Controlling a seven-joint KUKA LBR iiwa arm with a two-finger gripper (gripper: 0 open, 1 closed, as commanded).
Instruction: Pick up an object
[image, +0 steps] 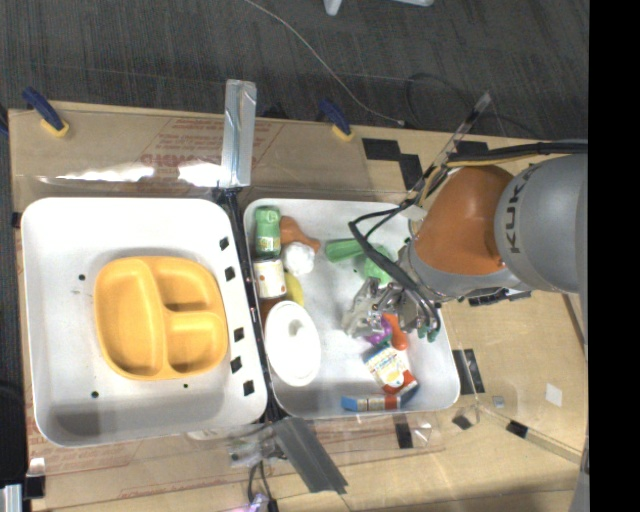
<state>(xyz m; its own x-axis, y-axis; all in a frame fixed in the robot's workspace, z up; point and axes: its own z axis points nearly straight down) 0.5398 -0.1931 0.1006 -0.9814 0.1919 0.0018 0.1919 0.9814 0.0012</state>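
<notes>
1. 1 hand, metal and cluttered with cables, hangs low inside the right bin among the objects at its middle; how far its fingers are parted cannot be told, and nothing can be seen held between them.
2. Just below the hand lies a small pouch with orange, white and purple print, and a blue-tipped marker rests along the bin's near wall.
3. Just above the hand lies a green object, partly under the black cables.
4. Further left in the same bin, a round white lid or bowl sits near the left wall, with a green-capped bottle lying lengthwise above it, a yellow piece beside that, and a white ball touching an orange-brown object.
5. The arm, grey with an orange band, enters from the right over the desk.
6. The left bin holds a yellow divided tray with 3 compartments.
</notes>
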